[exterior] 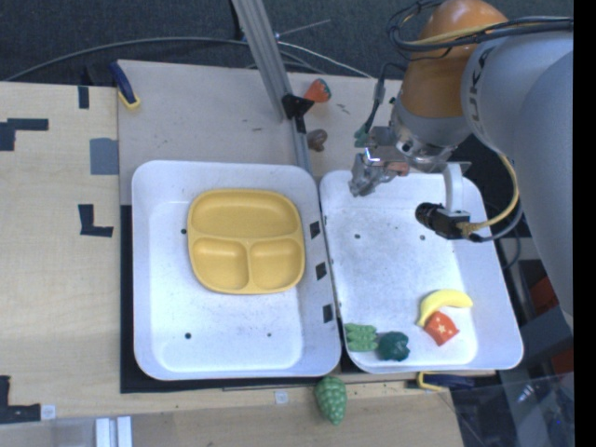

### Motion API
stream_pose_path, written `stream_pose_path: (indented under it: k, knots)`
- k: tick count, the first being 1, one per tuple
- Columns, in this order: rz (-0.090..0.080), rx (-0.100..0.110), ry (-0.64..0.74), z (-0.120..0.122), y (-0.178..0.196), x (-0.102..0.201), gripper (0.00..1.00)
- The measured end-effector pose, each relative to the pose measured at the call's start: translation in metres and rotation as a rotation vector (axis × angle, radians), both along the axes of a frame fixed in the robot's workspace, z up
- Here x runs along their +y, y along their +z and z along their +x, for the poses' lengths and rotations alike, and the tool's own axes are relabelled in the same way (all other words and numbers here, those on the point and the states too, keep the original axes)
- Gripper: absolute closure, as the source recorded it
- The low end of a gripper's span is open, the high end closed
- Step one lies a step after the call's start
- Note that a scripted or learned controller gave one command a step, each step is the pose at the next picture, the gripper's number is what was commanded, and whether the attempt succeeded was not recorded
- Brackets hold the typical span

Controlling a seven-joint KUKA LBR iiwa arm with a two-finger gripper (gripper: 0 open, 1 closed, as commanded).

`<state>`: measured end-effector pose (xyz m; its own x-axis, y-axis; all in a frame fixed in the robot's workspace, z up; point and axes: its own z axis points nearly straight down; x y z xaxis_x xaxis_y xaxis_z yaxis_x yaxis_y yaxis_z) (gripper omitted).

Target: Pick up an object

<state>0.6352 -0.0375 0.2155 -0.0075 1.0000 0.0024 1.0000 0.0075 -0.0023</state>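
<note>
Arm: grey body with orange band (pixel 447 59) is seen entering from the right, wrist held above the far end of the right bin (pixel 400 250).
Gripper (pixel 365 182): positioned low over the far left corner of the right bin; nothing is seen between its tips; whether they are spread or closed cannot be told.
Right bin contents: yellow banana (pixel 445 301) and red block (pixel 441 328) are found touching near the front right; two green items (pixel 377 341) lie side by side at the front left edge. All are well apart from the gripper.
Left bin (pixel 158 343): a yellow divided tray (pixel 247 240) is seated in its far half.
Bench (pixel 56 296): a green grape-like cluster (pixel 331 399) is noted just in front of the bins; a small orange-red item (pixel 318 89) and a brown item (pixel 318 140) are noted behind them, beside a slanted metal rail (pixel 261 35).
</note>
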Motion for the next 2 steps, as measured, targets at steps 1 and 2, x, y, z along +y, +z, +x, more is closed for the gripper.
stream_pose_path:
  k: [1, 2]
  knots:
    - [-0.001, 0.000, -0.001, -0.004, -0.006, 0.052, 1.00]
    - [0.000, -0.003, 0.001, -0.008, 0.014, 0.108, 1.00]
